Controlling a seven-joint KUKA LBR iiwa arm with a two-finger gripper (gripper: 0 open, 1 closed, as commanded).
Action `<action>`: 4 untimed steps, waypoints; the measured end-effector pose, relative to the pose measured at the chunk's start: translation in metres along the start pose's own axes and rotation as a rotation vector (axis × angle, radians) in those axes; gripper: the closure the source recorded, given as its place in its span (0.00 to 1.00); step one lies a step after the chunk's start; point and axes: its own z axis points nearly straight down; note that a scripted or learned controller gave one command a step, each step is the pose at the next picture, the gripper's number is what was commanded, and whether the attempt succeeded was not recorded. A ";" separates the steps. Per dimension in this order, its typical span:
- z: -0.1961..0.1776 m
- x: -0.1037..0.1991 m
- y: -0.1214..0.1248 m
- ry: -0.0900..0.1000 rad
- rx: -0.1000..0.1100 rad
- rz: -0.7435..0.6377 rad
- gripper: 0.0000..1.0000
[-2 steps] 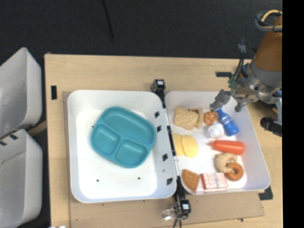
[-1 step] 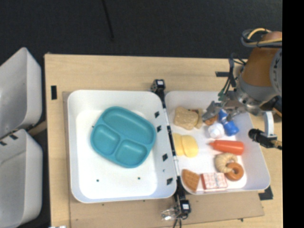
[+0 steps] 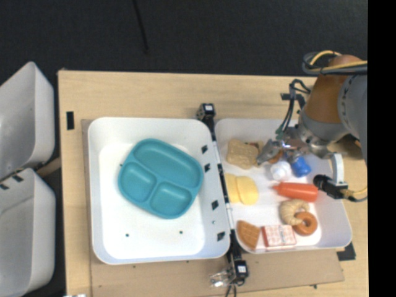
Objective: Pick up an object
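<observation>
- Two white bins: the left bin (image 3: 99, 240) and the right bin (image 3: 334, 228).
- One blue divided plate (image 3: 161, 178).
- One slice of bread (image 3: 242, 153).
- One yellow block (image 3: 242, 190).
- One orange carrot (image 3: 297, 191).
- One doughnut (image 3: 305, 223).
- One red-and-white packet (image 3: 278, 236).
- One waffle piece (image 3: 249, 234).
- One small blue and white item (image 3: 299, 166).

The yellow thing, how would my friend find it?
Look in the right bin, the one full of toy food. Along its left wall, below the tan bread slice, lies the yellow thing. It is the only plain yellow piece there.

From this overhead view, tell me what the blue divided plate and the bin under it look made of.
Blue divided plate: likely molded plastic, matte, uniform teal with soft rounded compartments. Left bin: probably smooth white plastic, with a thin rounded rim and slight sheen.
</observation>
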 end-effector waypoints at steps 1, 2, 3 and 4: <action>0.021 -0.001 0.000 0.000 -0.001 0.003 0.00; 0.009 -0.002 0.001 0.000 -0.005 0.005 1.00; -0.036 -0.007 0.005 0.001 -0.006 0.004 1.00; -0.079 -0.012 0.006 0.001 -0.006 0.002 1.00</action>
